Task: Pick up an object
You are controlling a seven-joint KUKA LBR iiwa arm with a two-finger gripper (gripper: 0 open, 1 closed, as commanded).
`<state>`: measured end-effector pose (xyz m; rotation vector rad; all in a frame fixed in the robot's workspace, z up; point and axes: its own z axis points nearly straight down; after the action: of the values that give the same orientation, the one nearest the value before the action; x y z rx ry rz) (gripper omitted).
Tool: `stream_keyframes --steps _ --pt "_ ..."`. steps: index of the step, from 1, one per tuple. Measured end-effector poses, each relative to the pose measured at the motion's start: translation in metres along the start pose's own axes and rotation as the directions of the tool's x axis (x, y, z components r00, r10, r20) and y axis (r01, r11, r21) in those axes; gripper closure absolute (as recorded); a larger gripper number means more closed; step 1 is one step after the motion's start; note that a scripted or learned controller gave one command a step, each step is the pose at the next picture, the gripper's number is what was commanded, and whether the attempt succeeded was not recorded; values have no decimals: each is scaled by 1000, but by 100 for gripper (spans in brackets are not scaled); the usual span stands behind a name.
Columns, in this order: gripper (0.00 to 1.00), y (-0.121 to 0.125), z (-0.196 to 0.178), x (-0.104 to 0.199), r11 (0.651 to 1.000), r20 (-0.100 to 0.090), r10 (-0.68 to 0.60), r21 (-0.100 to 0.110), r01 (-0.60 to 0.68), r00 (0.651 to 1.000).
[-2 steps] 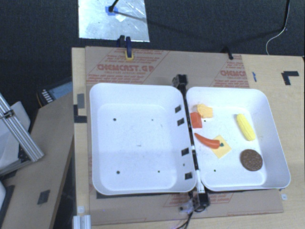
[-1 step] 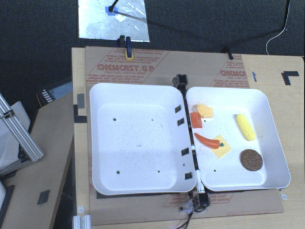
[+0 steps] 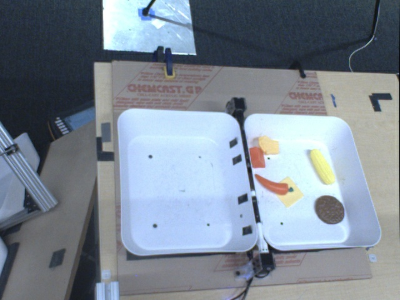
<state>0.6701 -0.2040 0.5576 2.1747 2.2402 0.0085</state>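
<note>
Best bet for the grab: go for the corn (image 3: 322, 166), lying alone in the right bin (image 3: 370, 225), well apart from everything else. Come straight down, close across the narrow width, lift slowly. Probably skip the red pepper (image 3: 272, 184), lying flat and partly on the cheese slice (image 3: 292, 197). Quick count: one corn, one pepper, one cheese slice, one brown disc (image 3: 329, 209), one red block (image 3: 257, 157), one yellow chunk (image 3: 269, 145) just beside it. Two bins, counting the left bin (image 3: 125, 122).
</note>
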Motion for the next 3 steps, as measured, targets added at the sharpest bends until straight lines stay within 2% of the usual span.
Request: stream_keyframes --steps 3 --pt "100 1 -36 1 1000 7 -15 -12 15 1000"
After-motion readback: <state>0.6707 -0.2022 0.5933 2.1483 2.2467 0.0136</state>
